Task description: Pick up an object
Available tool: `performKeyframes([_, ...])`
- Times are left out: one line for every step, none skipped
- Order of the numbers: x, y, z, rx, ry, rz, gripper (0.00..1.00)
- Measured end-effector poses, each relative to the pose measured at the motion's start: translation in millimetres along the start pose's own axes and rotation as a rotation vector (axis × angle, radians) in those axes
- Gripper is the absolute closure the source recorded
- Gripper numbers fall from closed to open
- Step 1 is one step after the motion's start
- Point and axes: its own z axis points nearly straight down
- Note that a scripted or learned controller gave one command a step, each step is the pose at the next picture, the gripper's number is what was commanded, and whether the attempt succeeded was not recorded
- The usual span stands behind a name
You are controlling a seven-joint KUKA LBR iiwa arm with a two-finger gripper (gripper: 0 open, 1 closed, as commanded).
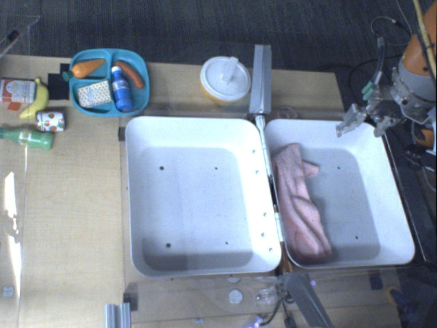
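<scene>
One pink cloth (299, 203) lies crumpled along the left side of the right bin (382, 183), untouched. Our hand (362, 119) hovers over that bin's far right corner, fingers spread and carrying nothing, so we judge the pick entirely ahead.

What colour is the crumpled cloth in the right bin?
Pale pink cloth, seen in the camera view.

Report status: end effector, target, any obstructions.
End effector open, above right bin's top-right corner, holding nothing. Pink cloth lies along that bin's left side, untouched. Nothing between them.
</scene>
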Motion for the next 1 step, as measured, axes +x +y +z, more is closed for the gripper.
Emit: performKeyframes([38.5, 2.3, -31.0, -0.003, 0.0, 0.049, 0.0])
